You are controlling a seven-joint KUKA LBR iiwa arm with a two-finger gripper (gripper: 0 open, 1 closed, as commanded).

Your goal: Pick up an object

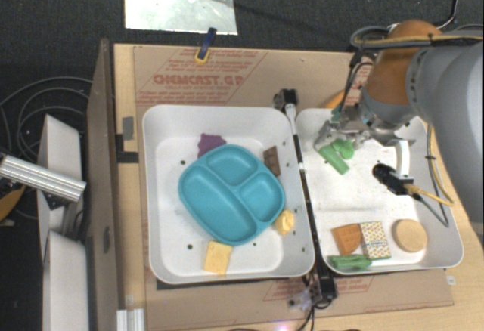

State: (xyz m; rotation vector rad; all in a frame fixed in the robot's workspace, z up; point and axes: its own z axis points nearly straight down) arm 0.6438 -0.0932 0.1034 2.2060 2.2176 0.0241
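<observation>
One green piece [338, 157], elongated, lies askew in the right bin [363, 197]. It is right of the teal divided plate [231, 193], across the wall between the bins, level with the plate's upper edge. The gripper [342, 137] sits directly over the piece's upper end; open, closed or gripping: cannot tell from this angle.

Lower right of the plate, along the right bin's near wall:
- orange-brown square [347, 238]
- patterned block [375, 239] just beside it
- tan round disc [409, 236] next
- green strip [349, 263] at the wall below the square

The plate lies askew in the left bin [162, 125]. Around the plate:
- purple piece [210, 145] at its upper edge
- brown block [271, 160] at its upper right
- yellow lump [284, 222] touching its lower-right corner
- yellow square [217, 257] just below it
</observation>
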